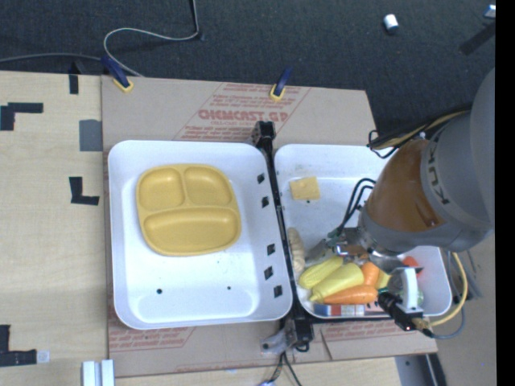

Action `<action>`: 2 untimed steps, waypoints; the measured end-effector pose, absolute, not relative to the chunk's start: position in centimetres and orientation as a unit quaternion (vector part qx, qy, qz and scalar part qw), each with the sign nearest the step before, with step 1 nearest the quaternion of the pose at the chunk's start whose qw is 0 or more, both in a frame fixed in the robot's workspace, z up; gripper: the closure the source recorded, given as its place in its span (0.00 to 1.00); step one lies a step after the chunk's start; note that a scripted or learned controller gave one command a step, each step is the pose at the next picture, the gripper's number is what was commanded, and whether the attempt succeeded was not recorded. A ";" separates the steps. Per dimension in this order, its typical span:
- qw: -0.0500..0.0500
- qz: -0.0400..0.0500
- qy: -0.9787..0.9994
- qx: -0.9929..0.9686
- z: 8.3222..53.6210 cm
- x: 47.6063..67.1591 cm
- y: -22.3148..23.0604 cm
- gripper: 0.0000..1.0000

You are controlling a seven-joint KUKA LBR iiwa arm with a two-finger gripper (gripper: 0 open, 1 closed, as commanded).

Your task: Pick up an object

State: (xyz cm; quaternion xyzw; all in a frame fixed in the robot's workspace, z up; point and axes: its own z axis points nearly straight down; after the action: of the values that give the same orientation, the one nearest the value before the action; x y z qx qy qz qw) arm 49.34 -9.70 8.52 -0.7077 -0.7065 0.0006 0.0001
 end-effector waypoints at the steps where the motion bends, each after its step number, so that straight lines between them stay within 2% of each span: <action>1: -0.002 -0.001 -0.707 -0.707 9.5 49.5 -9.6 1.00; 2: 0.000 -0.001 -0.708 -0.706 23.1 49.6 -3.7 1.00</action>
State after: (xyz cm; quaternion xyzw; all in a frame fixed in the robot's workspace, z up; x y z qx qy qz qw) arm 49.58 -3.72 23.13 -0.7064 -0.7078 -0.0005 -0.0004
